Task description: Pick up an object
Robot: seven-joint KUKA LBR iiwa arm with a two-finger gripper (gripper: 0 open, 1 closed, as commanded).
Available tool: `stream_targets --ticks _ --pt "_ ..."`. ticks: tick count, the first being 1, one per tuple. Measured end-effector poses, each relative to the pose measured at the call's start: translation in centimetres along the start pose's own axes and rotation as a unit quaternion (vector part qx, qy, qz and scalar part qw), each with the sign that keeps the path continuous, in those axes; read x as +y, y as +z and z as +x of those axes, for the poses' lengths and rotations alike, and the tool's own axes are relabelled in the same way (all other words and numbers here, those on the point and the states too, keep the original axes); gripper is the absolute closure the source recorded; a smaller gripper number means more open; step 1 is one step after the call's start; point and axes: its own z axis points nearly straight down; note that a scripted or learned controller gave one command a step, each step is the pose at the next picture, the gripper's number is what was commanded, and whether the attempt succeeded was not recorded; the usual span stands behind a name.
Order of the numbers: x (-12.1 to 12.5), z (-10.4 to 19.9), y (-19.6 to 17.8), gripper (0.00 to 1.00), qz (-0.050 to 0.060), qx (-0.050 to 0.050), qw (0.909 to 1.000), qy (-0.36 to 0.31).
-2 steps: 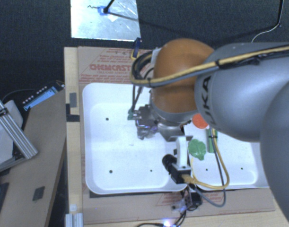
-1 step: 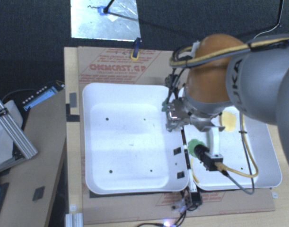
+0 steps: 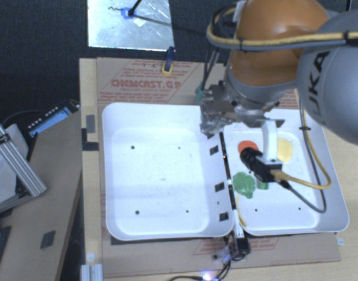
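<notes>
My gripper [image 3: 210,123] hangs low over the far end of the ridge between the two bins, at the left rim of the right bin [image 3: 325,215]. In that bin lie a green object [image 3: 244,183] near the left wall, an orange-red object [image 3: 247,146] just behind it, and a pale yellow flat piece [image 3: 285,151] to their right. All three sit in front of and to the right of the gripper, apart from it. The wrist and arm hide the back of the right bin.
The left bin [image 3: 158,174] is a shallow white tray with a bare floor. Both bins rest on a cardboard sheet [image 3: 143,81]. A foil-covered panel [image 3: 129,16] lies beyond the bench's far edge.
</notes>
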Motion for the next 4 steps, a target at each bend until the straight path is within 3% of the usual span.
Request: stream_targets --ticks 1,2,3,4 --pt "-4.7 5.1 10.7 1.00 0.011 -0.002 0.9999 0.000" --pt "-4.3 4.9 9.2 1.00 0.006 -0.002 1.0000 0.002" --pt "0.1 -1.5 10.4 1.00 0.006 -0.004 1.0000 0.006" --pt "3.1 10.0 -0.8 1.00 0.001 0.002 1.0000 -0.002"
